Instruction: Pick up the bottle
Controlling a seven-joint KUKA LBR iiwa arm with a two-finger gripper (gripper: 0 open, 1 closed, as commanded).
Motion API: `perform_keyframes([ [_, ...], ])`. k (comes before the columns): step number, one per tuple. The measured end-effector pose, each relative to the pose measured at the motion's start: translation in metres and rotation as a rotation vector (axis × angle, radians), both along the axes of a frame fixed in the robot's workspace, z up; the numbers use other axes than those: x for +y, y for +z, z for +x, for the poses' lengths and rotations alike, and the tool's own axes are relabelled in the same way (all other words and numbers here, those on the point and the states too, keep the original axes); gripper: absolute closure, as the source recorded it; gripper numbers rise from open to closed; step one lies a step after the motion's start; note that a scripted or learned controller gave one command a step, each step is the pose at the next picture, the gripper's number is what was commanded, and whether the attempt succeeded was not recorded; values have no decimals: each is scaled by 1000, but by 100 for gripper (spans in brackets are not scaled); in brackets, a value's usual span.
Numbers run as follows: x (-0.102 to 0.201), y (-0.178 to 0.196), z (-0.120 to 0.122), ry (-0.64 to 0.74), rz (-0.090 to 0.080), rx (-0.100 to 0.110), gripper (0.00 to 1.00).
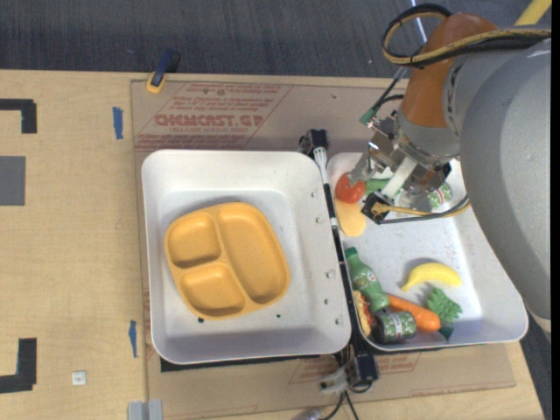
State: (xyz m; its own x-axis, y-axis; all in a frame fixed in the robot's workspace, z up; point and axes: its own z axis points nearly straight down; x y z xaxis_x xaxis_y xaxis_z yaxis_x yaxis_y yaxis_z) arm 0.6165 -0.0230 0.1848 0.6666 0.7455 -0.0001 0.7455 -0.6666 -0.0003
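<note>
The bottle point(365, 280) is green with a pale label and lies on its side along the left wall of the right bin point(490, 261), cap pointing to the far end. My gripper point(391, 175) hangs over the far part of that bin, beside a red tomato-like piece point(349, 189). It is well away from the bottle, which lies nearer the front, and nothing shows between them but a pale yellow piece point(352, 221).
A banana point(430, 276), a carrot point(416, 313) with green leaves point(444, 306) and a small can point(396, 325) lie near the bottle at the front of the right bin. A green-and-white item point(440, 196) sits under the wrist. The left bin point(166, 173) holds a yellow divided plate point(227, 258).
</note>
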Motion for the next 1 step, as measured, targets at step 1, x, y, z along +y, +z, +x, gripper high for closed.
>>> perform_keyframes([
  [1, 0, 10, 0, 1, -1, 1, 100],
])
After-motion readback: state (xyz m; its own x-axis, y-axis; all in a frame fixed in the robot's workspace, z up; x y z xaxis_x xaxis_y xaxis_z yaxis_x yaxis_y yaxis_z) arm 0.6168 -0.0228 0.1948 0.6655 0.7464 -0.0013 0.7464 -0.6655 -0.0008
